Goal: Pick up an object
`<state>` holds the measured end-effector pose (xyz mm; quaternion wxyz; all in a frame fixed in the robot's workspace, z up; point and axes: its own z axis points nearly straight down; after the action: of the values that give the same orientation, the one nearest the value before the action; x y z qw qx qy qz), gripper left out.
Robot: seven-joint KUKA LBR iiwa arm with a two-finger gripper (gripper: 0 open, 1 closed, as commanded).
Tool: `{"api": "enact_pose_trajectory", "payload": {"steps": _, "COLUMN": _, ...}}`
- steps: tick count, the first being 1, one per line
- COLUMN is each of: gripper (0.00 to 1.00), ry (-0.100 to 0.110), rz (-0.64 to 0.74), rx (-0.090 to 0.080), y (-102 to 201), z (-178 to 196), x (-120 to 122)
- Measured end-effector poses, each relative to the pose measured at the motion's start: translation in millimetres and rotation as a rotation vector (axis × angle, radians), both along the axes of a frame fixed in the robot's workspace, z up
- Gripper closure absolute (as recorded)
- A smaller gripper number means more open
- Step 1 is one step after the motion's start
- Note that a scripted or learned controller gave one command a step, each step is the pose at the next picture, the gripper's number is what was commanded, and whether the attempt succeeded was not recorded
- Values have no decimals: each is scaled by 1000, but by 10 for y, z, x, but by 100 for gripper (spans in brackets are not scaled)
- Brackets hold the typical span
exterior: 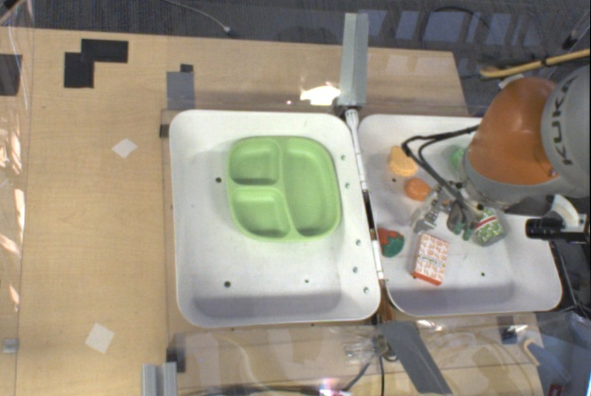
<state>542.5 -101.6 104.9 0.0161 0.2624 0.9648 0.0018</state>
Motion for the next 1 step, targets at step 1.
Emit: {"api": "enact_pose_trajectory", "payload": {"steps": 1, "gripper": 100, "ry": 21, "rz": -521, "rx": 15, "y": 222, "z": 817, "x": -362}}
